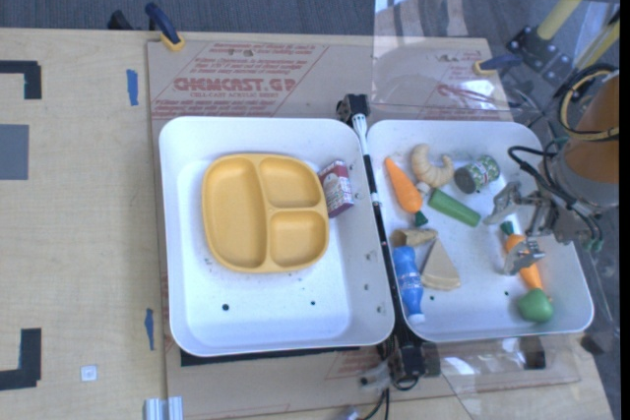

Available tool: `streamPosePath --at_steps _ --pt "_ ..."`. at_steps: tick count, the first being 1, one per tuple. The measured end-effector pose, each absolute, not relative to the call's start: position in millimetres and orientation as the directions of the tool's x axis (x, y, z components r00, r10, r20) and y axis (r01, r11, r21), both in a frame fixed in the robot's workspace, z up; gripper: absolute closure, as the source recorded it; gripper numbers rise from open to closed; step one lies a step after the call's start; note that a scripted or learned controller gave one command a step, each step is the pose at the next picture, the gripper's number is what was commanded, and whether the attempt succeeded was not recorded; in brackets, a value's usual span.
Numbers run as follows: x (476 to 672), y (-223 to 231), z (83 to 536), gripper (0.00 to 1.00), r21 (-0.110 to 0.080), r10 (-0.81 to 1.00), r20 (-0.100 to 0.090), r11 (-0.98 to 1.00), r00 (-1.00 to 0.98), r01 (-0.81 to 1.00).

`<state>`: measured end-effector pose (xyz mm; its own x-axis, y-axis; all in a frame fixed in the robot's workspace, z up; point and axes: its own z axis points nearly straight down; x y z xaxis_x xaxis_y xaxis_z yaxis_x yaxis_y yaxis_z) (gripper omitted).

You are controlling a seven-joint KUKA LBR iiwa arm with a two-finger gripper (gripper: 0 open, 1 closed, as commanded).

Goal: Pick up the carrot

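You've got two white bins side by side on the surface [79, 211]. The left bin [266, 315] holds a yellow divided plate [264, 211] with a small dark red can [337, 187] just off its right edge. The right bin [472, 310] is cluttered: the carrot [402, 185] lies at the far left with its green tip pointing near; a beige curved piece [429, 165], a green cylinder [454, 207] and a small tin [476, 174] sit to its right. Nearer you, a blue bottle [407, 280] lies beside a tan wedge [439, 268]. A green ball [535, 307] sits in the near right corner. The gripper [524, 236] is low over the right side of that bin, well apart from the carrot, above a small orange piece [532, 272]. Can't tell if the fingers are apart or together.
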<state>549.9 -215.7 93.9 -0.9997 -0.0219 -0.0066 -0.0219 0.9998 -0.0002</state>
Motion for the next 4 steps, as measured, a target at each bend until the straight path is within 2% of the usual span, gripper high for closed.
streamPosePath --at_steps 1,2,3,4 --pt "534.2 -223 90 0.00 -0.004 -0.178 -0.013 0.984 -0.984 -0.178" --pt "500.7 -208 90 0.00 -0.006 -0.228 -0.015 0.974 -0.974 -0.228" --pt "505.5 -207 103 1.00 -0.012 -0.231 -0.027 0.973 -0.973 -0.230" --pt "538.8 -215 229 1.00 -0.002 0.151 -0.017 0.989 -0.988 0.151"
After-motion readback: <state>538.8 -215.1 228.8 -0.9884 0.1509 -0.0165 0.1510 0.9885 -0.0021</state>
